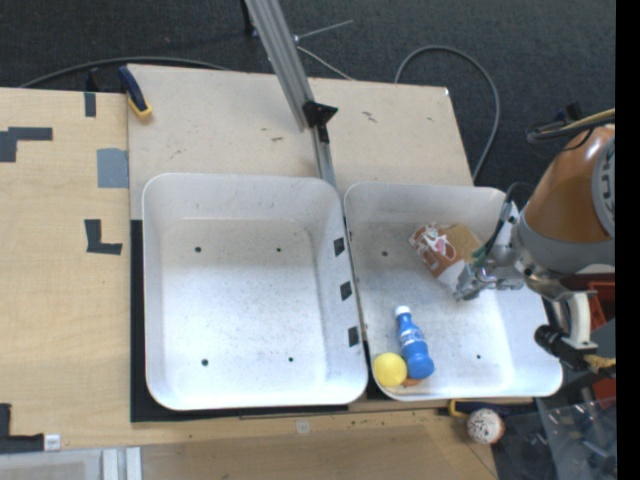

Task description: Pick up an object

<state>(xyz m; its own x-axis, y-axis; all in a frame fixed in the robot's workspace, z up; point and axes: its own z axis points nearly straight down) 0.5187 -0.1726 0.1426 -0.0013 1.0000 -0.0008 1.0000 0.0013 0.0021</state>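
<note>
In the right bin lie three things. A red, white and tan packet sits toward the back. A small blue bottle with a white cap lies near the front, and a yellow ball touches its lower end. My gripper is low in this bin, just right of and below the packet, close to its edge. The grey arm with its orange band comes in from the right. Nothing shows between the fingers.
The left bin stands beside the right one, with a dividing rim and black clips between them. A metal rail slants down from the top. A blue and yellow clamp lies at the back left. A small speckled ball rests off the bin's front edge.
</note>
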